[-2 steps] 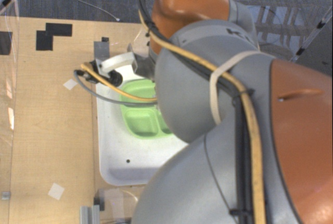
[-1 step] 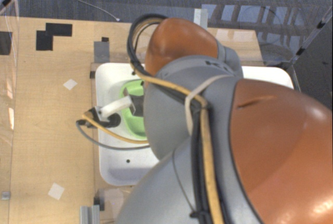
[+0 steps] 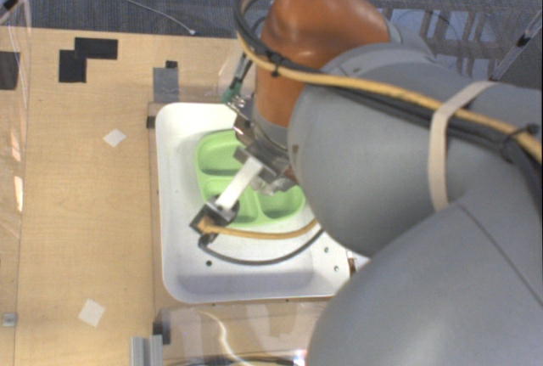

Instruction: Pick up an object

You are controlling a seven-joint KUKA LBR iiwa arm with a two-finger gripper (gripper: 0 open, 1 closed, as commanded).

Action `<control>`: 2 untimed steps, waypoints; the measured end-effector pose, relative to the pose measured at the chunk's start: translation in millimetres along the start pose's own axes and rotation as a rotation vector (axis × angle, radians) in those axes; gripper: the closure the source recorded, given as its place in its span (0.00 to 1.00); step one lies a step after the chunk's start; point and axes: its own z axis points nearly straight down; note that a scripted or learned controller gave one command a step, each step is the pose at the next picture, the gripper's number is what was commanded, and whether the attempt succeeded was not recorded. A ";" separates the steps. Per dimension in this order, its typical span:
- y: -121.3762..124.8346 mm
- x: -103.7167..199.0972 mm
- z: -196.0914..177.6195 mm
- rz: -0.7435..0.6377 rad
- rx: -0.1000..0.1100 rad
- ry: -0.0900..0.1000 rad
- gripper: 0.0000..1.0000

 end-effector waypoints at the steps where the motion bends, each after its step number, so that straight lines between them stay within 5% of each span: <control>1: -6.6 3.8 88.0 0.102 0.003 -0.011 1.00; 2: -6.0 4.8 110.9 0.394 0.003 -0.004 1.00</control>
